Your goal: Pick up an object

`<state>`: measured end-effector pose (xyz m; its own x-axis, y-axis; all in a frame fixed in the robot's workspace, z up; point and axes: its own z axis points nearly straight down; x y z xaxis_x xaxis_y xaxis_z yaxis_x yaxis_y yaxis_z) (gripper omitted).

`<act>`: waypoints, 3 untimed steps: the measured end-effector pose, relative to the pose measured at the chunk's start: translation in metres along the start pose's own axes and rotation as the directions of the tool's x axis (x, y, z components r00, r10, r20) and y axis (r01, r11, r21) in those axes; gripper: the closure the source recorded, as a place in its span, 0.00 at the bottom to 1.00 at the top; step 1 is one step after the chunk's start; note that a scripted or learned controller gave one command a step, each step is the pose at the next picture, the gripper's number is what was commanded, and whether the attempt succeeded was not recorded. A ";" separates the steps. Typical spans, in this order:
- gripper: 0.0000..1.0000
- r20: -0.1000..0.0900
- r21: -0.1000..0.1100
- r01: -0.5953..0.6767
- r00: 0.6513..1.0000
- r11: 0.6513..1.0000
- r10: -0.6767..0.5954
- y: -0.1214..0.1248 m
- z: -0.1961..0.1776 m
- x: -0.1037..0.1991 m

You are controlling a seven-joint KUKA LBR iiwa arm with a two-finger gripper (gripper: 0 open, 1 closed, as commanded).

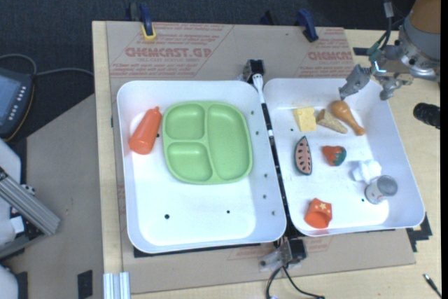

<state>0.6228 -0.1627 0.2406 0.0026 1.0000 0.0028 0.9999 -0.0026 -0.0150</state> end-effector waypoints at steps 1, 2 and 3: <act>0.00 0.003 -0.014 0.002 1.000 1.000 -0.002 0.002 -0.008 0.000; 0.00 0.001 -0.009 0.003 1.000 1.000 -0.003 0.001 0.055 0.003; 0.00 0.001 -0.009 0.002 1.000 1.000 -0.002 -0.007 0.102 0.000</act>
<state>0.6146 -0.1620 0.1390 0.0004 1.0000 0.0016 1.0000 -0.0004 -0.0063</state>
